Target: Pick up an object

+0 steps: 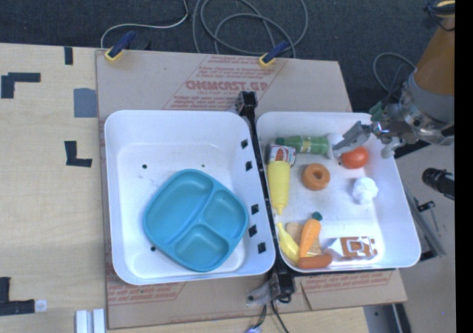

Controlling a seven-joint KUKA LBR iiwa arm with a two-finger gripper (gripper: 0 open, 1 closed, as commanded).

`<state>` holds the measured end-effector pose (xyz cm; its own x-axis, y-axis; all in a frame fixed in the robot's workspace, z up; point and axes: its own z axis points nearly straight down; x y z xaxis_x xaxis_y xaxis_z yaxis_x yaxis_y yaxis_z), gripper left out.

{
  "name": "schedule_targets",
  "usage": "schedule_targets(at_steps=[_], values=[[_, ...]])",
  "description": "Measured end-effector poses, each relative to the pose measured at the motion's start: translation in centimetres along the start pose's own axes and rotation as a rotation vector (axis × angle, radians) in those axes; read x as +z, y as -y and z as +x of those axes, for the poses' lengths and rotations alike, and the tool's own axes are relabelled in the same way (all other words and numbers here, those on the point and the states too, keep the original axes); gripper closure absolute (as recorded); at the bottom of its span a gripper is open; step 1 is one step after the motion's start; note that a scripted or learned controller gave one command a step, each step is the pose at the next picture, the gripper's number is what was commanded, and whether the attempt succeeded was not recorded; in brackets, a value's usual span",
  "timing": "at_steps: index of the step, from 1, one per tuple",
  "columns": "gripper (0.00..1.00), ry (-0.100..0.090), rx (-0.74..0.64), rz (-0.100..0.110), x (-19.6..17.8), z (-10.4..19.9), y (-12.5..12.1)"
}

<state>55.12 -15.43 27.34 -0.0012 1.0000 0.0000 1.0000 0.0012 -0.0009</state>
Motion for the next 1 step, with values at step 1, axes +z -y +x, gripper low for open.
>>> schedule_targets(at_steps=[1], values=[[0.0, -0.003, -0.001, 0.013, 13.85, 2.63, -0.29]])
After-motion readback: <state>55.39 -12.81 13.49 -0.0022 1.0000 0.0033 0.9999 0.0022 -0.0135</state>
